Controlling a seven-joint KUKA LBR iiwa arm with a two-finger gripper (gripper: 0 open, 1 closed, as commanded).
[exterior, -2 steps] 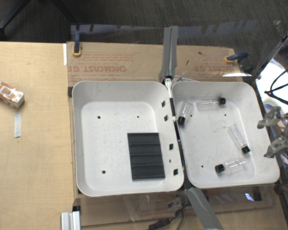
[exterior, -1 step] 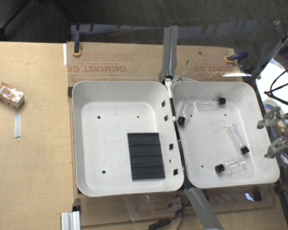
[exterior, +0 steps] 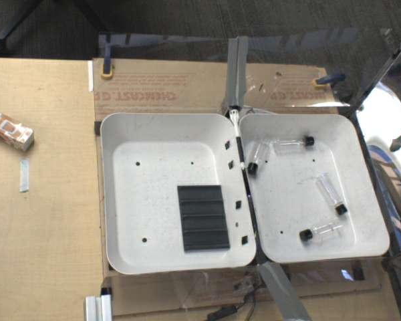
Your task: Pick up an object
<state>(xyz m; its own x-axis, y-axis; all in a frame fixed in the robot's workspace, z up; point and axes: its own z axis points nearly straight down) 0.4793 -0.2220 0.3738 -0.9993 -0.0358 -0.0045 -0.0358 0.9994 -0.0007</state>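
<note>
- The right bin [exterior: 361, 179] holds four small clear vials with black caps. One vial [exterior: 291, 144] lies toward 12 o'clock. A second vial [exterior: 257, 155] lies at about 10 o'clock, close against the wall shared with the other bin.
- A third vial [exterior: 329, 190] lies slantwise at about 3 o'clock. The fourth vial [exterior: 323, 231] rests at 5 o'clock near the front rim. All four lie on their sides and well apart from one another.
- The left bin [exterior: 120, 179] carries one black ribbed block [exterior: 203, 217], flat on the floor toward 5 o'clock.
- The vials are probably light, stiff and smooth-walled, so they may roll or squirt out of a pinch. A squeeze across the barrel, square to its long axis and near its middle, looks safest. If they are glass, a hard clamp could crack them.
- The block looks rigid and heavier. Its ridges should give grip, but it sits low and wide, so only its narrower span seems takeable.
- The vial at 3 o'clock seems the easiest target, with bare floor on every side. The one at 10 o'clock is crowded by the wall.
- Whether the fingers are released or clenched I cannot tell, nor how any vial lies relative to them.
- On the counter [exterior: 47, 246] at 9 o'clock, a small carton [exterior: 12, 132] lies well clear of both bins.
</note>
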